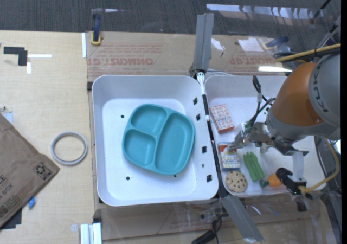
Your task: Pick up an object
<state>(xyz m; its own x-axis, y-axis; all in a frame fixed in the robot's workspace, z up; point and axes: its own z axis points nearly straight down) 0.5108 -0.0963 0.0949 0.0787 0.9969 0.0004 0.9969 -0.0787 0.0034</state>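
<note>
Several small items lying in the right bin (303, 193): a red-and-white packet (221, 117), a small card pack (230, 160), a cookie (236, 181), a green pickle (252, 165). Hovering low over the card pack, the pincer (240, 140), open or shut impossible to tell, nothing visibly held. Sitting just below the pincer, the pack; lying beside it toward the arm, the pickle, long axis running near-to-far. Resting in the left bin (103, 145), a teal divided plate (159, 139).

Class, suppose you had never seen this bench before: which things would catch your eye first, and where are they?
First the big teal plate with three sections, lying alone in the left bin. Then the arm's orange band, over the right bin, where small items cluster: a cookie, a green pod and a red-patterned box.
</note>
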